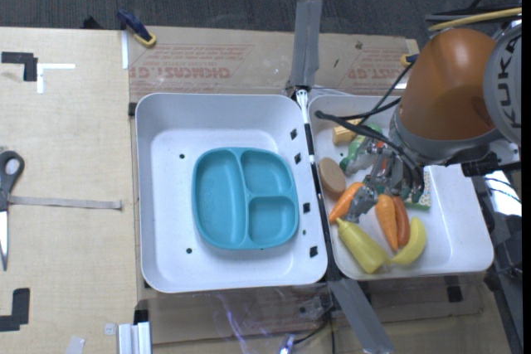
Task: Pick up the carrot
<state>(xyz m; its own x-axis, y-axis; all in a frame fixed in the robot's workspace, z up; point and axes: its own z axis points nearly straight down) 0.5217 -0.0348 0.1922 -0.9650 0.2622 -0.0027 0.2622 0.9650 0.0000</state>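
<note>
Two orange carrot-like pieces lie in the right bin (465,257). A slim carrot (343,202) slants near the bin's left wall. A fatter carrot (387,221) lies just right of it, beside a red piece (401,221). My gripper (366,195) reaches down into the bin between these two, its tip right by the slim carrot. The orange-banded wrist (448,87) hangs above and hides the bin's back right part. Nothing is lifted off the bin floor.
A yellow banana (413,244) and a yellow pear-shaped fruit (362,248) lie in front of the carrots. A brown disc (332,174), a green item (358,150) and a yellow wedge (343,133) lie behind. The left bin (158,261) holds a blue divided plate (246,198).
</note>
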